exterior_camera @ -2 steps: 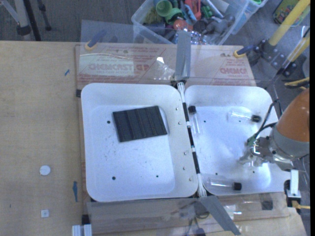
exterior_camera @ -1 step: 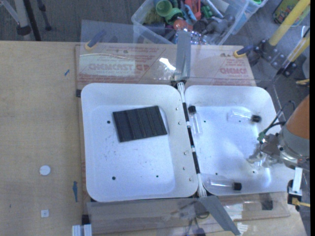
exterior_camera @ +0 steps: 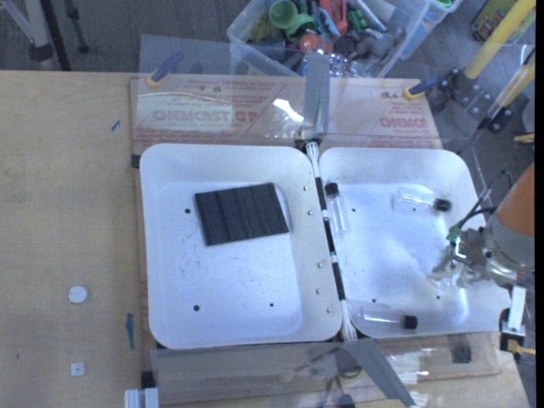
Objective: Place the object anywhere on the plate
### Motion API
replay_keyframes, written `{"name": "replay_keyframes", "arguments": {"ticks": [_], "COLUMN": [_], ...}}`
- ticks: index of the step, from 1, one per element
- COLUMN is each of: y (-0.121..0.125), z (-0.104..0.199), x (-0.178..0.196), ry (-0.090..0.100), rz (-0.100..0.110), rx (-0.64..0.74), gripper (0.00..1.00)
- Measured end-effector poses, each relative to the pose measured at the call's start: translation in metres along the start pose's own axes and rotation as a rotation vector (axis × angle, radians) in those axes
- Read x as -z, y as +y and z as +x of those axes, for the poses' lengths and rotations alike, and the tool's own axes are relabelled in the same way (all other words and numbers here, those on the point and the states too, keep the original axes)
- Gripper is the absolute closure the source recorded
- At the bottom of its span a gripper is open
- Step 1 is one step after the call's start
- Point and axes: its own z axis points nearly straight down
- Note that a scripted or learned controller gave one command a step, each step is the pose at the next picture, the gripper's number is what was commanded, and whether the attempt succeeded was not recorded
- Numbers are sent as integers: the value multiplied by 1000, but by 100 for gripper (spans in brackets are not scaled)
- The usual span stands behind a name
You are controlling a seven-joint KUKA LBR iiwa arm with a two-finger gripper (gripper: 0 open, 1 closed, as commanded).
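Vials, clear with black caps, lay in the right bin [exterior_camera: 442, 172]: one vial near the back [exterior_camera: 418, 201], cap pointing right; a second vial along the front wall [exterior_camera: 382, 318], cap also to the right; a third vial against the left wall by the divider [exterior_camera: 337, 209], cap toward the back, body running forward. All three lay on their sides, well apart from each other.

Dark ribbed plate [exterior_camera: 243, 213], rectangular, lay flat in the left bin [exterior_camera: 170, 313], toward the back and slightly skewed, with its left end nearer the front. Nothing rested on it. Small dark specks were scattered on the bin floor in front of it.

Gripper [exterior_camera: 449, 266] hung low over the right side of the right bin, between the back vial and the front vial, touching neither as far as could be seen. Metal parts and a green wire crowded the wrist; could not tell whether the jaws were open or closed, and no vial was visible between them. Arm [exterior_camera: 517, 228], grey with orange band, came in from the right edge.

Both bins sat side by side on the wooden bench [exterior_camera: 59, 185]. Clear tote of coloured toys [exterior_camera: 331, 15] stood on the floor behind the bench. Small white disc [exterior_camera: 77, 294] lay on the bench left of the bins.
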Motion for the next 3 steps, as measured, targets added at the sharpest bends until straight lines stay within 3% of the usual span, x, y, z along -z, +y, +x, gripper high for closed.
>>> {"name": "replay_keyframes", "arguments": {"ticks": [1, 2, 3], "y": [-29, -22, -40], "z": [64, 49, 90], "x": [-9, -9, -9], "ry": [1, 2, 1], "rz": [0, 1, 0], "rx": [-145, -356, -429], "gripper": [100, 100, 100]}}
